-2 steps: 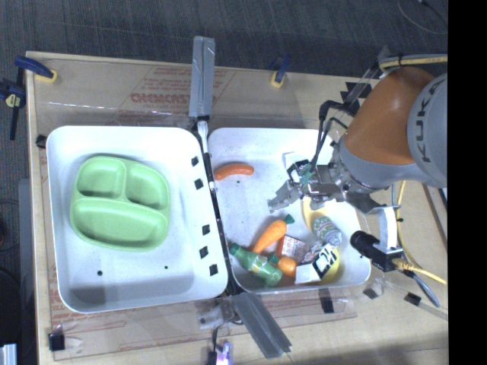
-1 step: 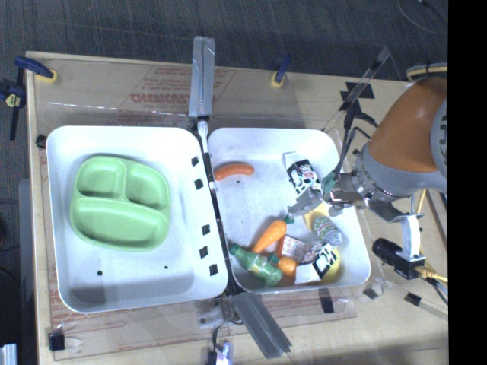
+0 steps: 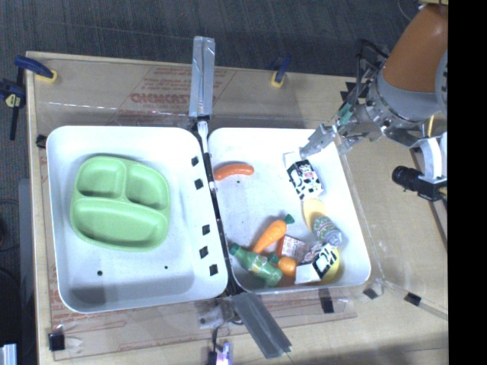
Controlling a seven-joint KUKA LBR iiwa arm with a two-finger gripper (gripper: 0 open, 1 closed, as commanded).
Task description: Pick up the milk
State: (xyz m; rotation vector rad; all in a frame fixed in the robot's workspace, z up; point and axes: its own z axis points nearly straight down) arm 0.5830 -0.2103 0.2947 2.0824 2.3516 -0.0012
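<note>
The milk (image 3: 304, 179), a small carton with a black-and-white cow-patch print, lies on its side in the upper right part of the right bin (image 3: 251, 147), close to the far right wall. The gripper (image 3: 313, 144) hangs just above the carton's upper end, its grey fingers pointing down and left from the arm's orange-banded wrist; whether the fingers are spread or closed cannot be told from this angle, and the carton does not visibly sit between them. No lettering on the carton is legible; only the cow pattern reads.

In the same bin an orange sausage (image 3: 233, 170) lies near the upper left, well apart from the milk. Lower down sits a loose heap: a carrot (image 3: 270, 235), a green bottle (image 3: 255, 262), and a yellow item with a black-and-white label (image 3: 327, 261) whose print is too small to read.

The left bin (image 3: 68, 280) holds a green compartment tray (image 3: 122, 201). Faded red printing, possibly a brand name, shows on the cardboard (image 3: 161, 93) beyond the bins
</note>
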